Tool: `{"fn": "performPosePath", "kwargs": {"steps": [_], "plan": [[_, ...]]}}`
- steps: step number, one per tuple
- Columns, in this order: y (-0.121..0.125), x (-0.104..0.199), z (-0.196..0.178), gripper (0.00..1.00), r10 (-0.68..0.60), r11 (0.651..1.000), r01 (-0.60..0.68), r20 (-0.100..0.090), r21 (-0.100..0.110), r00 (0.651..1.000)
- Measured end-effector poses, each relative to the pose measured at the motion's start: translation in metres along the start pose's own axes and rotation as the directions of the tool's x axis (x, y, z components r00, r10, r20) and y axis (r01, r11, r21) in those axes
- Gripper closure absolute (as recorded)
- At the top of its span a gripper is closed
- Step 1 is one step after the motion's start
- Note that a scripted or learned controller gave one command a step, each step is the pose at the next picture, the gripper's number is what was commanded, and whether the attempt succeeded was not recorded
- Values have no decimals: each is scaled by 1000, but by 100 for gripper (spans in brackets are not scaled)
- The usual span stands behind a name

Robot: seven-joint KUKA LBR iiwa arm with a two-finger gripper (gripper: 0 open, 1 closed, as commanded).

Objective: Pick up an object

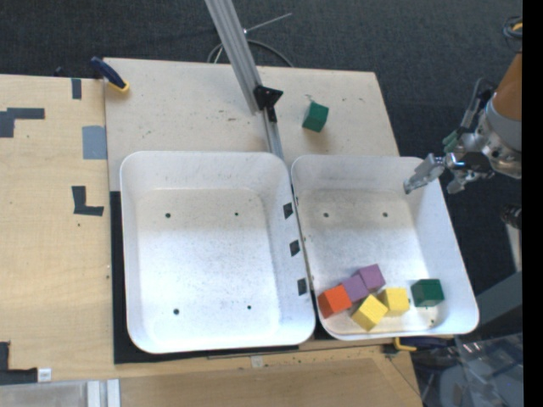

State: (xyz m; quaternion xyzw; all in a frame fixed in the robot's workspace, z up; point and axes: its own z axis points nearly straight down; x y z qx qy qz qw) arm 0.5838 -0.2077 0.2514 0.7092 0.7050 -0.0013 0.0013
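Observation:
Near the front of the right bin [433, 227] lie several small cubes: an orange one [335, 298], two purple ones [365, 281], two yellow ones [370, 311] and a green one [427, 292]. My gripper [435, 179] hovers over that bin's far right rim, well behind the cubes. It is open, with nothing between its fingers. Another green cube [315, 115] sits on the bench behind the bins.
The left bin [204, 244] stands beside the right one. A slanted metal rail [237, 49] crosses the bench behind the bins. A blue-and-yellow tool [110, 75] lies at the bench's far left corner.

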Motion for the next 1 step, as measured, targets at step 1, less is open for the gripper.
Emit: {"fn": "performPosePath", "kwargs": {"steps": [1], "plan": [[-72,71,86,0,-8,1000,8,-10,14,1000]]}}
